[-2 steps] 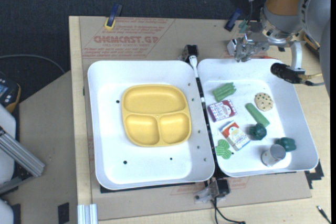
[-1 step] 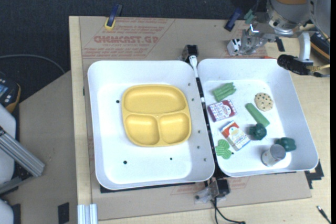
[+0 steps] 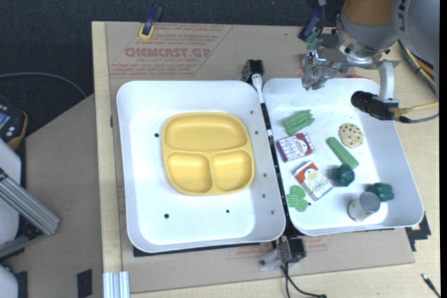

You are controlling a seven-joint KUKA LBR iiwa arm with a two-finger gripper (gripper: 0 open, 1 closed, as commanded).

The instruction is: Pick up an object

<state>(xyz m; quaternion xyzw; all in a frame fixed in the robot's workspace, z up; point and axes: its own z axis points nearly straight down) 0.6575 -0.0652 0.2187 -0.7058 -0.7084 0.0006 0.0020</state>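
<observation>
In the camera view, the gripper (image 3: 318, 73) hangs over the right bin's (image 3: 408, 171) far rim; whether it is open I cannot tell, and nothing shows in it. Nearest is the green ridged piece (image 3: 298, 121), just below; descend squarely across its short width.

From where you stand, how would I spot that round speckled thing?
Look in the right-hand white bin, the one crowded with small items. Near its right side, just above the long green piece, lies the cookie. It is the one flat tan disc with dark spots.
</observation>
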